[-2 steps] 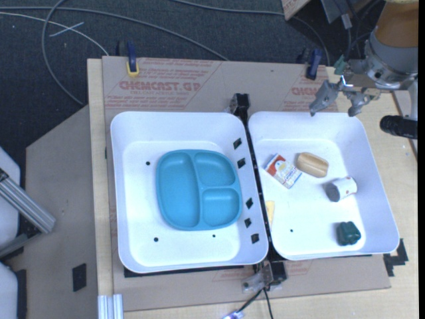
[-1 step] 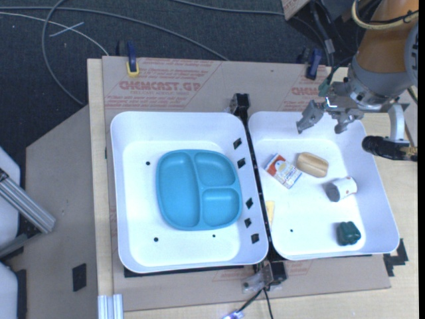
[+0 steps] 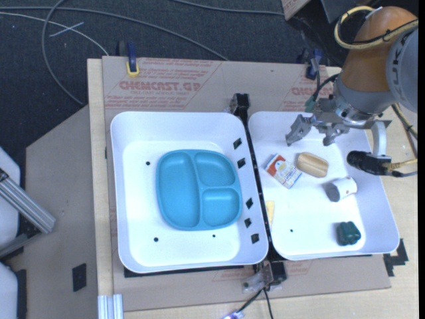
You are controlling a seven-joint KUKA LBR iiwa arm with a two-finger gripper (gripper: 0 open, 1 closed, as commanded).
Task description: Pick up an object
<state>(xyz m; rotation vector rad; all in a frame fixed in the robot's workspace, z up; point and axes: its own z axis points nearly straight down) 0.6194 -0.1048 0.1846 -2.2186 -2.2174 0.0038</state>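
A brown board with red lettering covers the bench under two white bins. The left bin holds a blue divided plate at its middle. Black clips line the seam between the bins. A blue-yellow clamp grips the board's far left edge. Grey cables loop over the dark floor beyond.

L bin holds a blue divided tray, approx centred. R bin holds a small red-and-white packet, a tan bread-like roll just beside it, a white-grey cylinder and a dark green block nr the front. Gripper hovers over R bin's back part, jaws spread, nothing between them.
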